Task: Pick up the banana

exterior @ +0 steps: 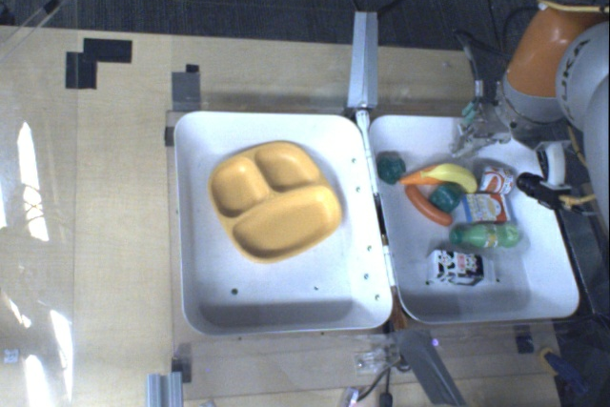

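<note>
The left bin (pixel 191 234) carries a yellow three-part tray (pixel 274 200). In the right bin (pixel 534 295), the banana (pixel 452 174) lies near the back: small, bright yellow, gently curved, resting against an orange carrot (pixel 425 201) and a teal piece (pixel 445 197). The gripper (pixel 475 134) hangs above the bin's back edge, holding nothing; its spread cannot be told.

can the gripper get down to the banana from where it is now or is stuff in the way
Probably yes. The gripper hovers over the right bin, just up and right of the banana. The banana's top is uncovered, though the carrot and a teal toy crowd it closely.
</note>
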You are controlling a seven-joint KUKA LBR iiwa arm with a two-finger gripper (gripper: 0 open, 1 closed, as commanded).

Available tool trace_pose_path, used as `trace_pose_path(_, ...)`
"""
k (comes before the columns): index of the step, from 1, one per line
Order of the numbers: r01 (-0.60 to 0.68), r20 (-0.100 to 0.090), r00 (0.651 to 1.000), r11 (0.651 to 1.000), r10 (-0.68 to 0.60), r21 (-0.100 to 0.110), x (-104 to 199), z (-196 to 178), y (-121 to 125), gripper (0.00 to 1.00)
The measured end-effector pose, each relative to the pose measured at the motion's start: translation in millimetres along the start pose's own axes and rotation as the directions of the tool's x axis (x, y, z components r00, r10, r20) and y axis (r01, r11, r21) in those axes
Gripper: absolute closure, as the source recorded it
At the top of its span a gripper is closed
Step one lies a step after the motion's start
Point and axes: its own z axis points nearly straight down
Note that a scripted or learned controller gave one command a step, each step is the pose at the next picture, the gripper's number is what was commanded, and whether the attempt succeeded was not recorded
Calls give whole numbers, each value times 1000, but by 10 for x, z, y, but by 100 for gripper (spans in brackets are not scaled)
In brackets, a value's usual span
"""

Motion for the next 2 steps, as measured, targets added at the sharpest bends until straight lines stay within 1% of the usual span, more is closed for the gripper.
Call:
trace_pose_path(1, 0, 0, 1000, 1000, 0, 0, -1, 1, -1, 0)
trace_pose_path(2, 0, 0, 1000, 1000, 0, 0, -1, 1, -1, 0)
